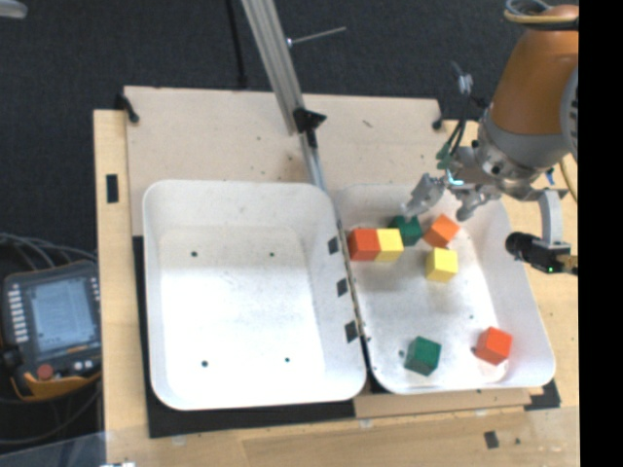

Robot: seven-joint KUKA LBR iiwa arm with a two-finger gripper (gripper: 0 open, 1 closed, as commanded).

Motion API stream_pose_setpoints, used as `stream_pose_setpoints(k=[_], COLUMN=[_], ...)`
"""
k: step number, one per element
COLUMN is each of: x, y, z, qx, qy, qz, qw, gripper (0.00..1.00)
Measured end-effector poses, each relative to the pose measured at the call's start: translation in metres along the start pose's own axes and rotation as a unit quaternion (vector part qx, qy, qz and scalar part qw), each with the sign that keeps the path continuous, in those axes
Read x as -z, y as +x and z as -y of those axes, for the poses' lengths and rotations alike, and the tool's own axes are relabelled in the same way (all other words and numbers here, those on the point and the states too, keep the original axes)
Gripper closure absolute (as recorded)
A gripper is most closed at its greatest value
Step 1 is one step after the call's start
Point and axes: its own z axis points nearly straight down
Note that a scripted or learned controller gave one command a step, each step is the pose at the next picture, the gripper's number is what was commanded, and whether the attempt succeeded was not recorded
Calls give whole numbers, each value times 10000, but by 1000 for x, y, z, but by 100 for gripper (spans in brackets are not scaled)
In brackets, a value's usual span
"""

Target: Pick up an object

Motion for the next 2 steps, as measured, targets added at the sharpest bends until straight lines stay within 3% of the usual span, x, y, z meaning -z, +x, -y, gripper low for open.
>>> stream_pose_setpoints(k=[1, 2], x=[3, -45], y=[0, -11], z=[-1, -2], qx=[-2, -16], qy=[-27, -1], qz=[2, 12], qw=[10000, 10000], gripper=[0, 0])
